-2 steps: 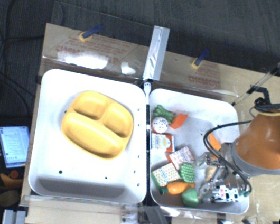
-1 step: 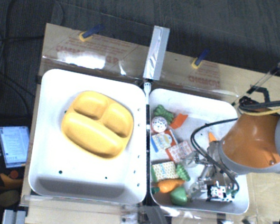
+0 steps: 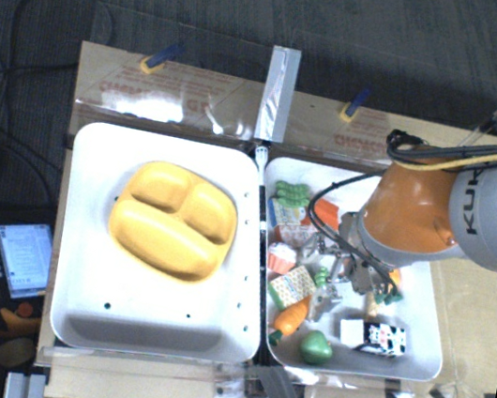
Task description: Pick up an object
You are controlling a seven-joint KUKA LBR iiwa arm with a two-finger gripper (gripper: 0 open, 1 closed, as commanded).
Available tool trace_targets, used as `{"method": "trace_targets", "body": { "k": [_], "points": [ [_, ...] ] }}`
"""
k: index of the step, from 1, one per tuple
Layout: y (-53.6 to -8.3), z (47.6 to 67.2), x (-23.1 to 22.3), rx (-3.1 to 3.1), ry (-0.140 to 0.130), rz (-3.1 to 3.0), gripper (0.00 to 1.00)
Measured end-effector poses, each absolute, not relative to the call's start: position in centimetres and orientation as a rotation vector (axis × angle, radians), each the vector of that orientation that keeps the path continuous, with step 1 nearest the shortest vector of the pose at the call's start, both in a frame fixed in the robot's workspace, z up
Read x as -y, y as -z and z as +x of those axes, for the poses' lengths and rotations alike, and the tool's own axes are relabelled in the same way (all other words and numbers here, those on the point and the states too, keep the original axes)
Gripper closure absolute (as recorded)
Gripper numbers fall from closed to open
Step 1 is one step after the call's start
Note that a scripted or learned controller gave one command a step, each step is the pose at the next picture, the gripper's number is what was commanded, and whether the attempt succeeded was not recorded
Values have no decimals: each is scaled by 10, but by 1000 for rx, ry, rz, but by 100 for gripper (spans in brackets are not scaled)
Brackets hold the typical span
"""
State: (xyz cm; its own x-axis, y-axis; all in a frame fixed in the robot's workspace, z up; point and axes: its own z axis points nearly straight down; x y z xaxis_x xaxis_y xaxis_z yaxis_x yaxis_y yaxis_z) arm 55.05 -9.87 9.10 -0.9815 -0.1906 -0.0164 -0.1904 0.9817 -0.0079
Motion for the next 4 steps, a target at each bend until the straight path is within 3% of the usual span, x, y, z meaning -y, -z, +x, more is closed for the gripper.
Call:
{"method": "trace_targets", "body": {
  "k": [1, 2, 3, 4],
  "points": [
    [-94, 526, 99, -3104, 16, -22, 0],
    [-105, 527, 100, -3102, 22, -26, 100],
    [-184, 581, 56, -3133, 1, -192, 100],
    [-255, 600, 142, -3133, 2, -169, 100]
  ]
}}
